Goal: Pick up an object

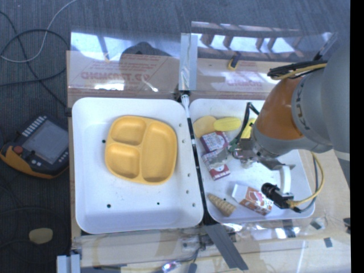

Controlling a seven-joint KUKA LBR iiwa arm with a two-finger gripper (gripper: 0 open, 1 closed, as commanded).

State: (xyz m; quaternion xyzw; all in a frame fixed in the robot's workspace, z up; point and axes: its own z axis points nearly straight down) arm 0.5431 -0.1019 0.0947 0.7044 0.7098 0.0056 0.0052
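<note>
My hand (245,155) was down inside the shallow white right bin (304,193), low over the clutter near its middle. I couldn't tell if it was released or clenched; my orange-banded wrist blocked that part of the view, and I saw nothing clearly lifted.

Candidate objects all looked to be lying on the bin floor: a small dark-red printed packet (214,143) just left of my hand, a red-and-white wrapper (219,170) just below that, a yellow toy corn cob (228,123) near the top edge, a tan ridged cone (221,204) near the bottom wall, and a red-and-white flat carton (253,201) beside it.

The shallow white left bin (91,203) held a yellow plastic divided plate (141,149), well apart from my hand.

My read: reach done, descent done or nearly so. Grasp and lift not yet confirmed. The packet seemed the likeliest target.
</note>
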